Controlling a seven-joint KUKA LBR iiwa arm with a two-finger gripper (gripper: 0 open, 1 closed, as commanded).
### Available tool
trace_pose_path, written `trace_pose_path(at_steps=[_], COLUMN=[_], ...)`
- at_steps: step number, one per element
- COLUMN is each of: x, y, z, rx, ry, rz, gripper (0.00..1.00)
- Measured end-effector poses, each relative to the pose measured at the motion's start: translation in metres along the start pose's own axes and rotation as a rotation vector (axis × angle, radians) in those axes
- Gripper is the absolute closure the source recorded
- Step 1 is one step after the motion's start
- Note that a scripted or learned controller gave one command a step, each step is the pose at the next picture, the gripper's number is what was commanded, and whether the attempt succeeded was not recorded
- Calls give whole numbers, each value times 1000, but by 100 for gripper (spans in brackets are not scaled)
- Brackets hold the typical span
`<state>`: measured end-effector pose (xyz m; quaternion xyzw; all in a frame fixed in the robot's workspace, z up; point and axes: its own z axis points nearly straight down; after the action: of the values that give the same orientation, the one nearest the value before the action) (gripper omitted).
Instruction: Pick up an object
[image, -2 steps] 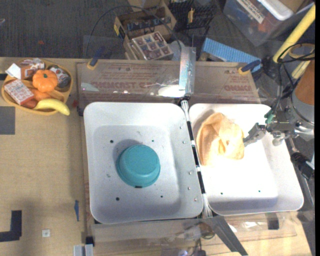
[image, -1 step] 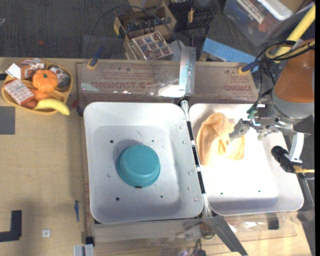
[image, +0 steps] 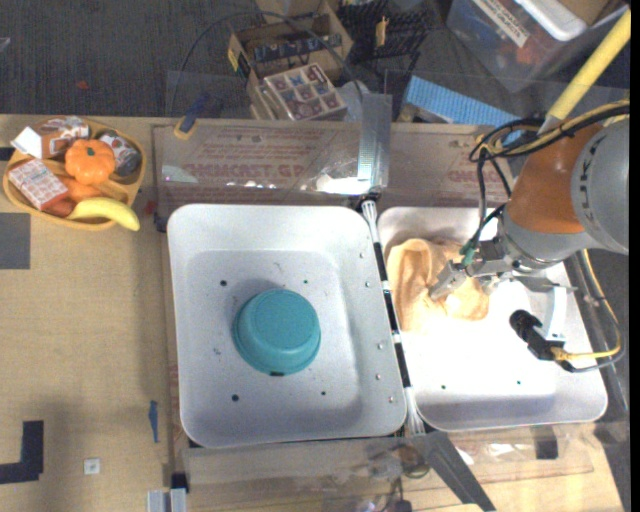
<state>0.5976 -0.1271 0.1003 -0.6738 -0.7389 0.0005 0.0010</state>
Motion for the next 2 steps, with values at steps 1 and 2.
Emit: trace_pose_path(at_steps=[1, 2], x=[0, -2], y=[0, 0], z=[0, -8], rx=[0, 1], ry=[0, 0], rz=[0, 3], gripper=[0, 100])
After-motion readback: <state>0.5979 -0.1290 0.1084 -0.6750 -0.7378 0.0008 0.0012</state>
